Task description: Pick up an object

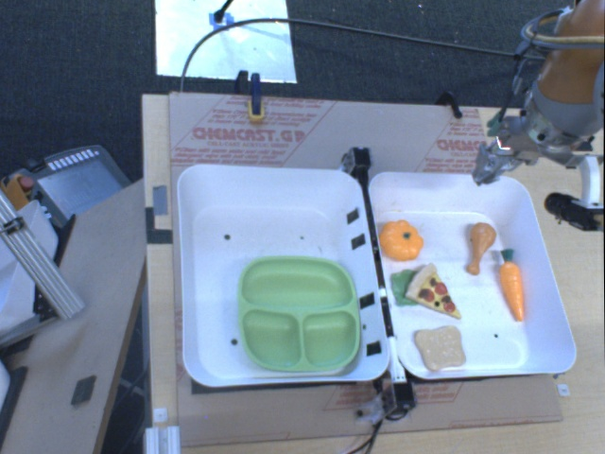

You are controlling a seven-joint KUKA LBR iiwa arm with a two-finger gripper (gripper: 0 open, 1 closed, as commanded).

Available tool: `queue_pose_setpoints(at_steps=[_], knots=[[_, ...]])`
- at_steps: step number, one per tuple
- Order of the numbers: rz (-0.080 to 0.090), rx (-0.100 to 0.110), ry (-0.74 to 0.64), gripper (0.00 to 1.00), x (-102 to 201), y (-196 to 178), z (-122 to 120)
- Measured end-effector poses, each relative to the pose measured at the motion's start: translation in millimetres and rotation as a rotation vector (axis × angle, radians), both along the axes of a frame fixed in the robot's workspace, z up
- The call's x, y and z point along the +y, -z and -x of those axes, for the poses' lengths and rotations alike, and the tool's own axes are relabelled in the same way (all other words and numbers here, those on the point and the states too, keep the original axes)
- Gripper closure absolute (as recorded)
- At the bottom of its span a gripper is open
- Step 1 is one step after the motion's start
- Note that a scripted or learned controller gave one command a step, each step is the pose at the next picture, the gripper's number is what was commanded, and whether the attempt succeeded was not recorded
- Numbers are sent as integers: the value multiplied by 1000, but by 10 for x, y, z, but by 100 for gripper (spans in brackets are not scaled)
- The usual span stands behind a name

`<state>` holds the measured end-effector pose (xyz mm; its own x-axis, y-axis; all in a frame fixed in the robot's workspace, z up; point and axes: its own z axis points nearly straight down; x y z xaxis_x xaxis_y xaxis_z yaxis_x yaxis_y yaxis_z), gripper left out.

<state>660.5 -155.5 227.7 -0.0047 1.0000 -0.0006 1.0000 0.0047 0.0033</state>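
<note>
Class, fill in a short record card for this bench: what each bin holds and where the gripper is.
left bin: green divided plate
right bin: pumpkin, drumstick, carrot, pizza slice, bread slice
gripper: above the right bin's far rim, holding nothing visible

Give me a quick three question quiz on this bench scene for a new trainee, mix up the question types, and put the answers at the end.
1. True or false: the green tray lies in the left bin.
2. Which item lies closest to the divider between the bins? A) carrot B) pumpkin C) drumstick
3. Fill in: the pizza slice lies just above the ____ in the right bin.

Key:
1. True.
2. B.
3. Bread slice.

The gripper hovers over the right bin's far edge, above the food.
</note>
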Motion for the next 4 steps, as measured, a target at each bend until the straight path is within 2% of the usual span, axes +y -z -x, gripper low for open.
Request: queue_pose_setpoints(at_steps=[3, 4], knots=[[-1, 3, -2, 100, 1539, -159, 284], [-2, 1, -4, 100, 2091, -82, 230]])
